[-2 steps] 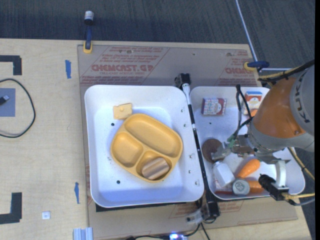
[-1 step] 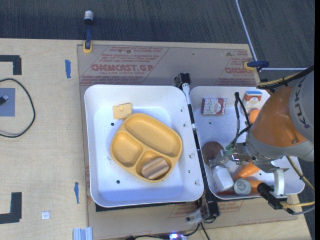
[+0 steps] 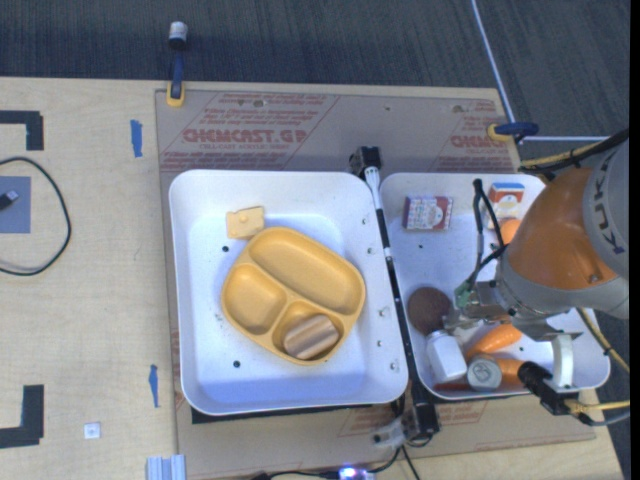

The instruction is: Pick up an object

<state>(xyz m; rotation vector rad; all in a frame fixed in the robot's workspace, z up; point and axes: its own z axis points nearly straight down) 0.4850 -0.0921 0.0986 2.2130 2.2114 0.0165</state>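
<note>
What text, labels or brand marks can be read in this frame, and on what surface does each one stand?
"CHEMCAST GP", red print on the brown board behind the left bin; the last letters are uncertain.
More red print on the board near its right corner: cut off, unreadable.
"KU", on the arm's grey casing at the right edge; cut off.
Red-and-white packet in the right bin: too small to read.
</note>
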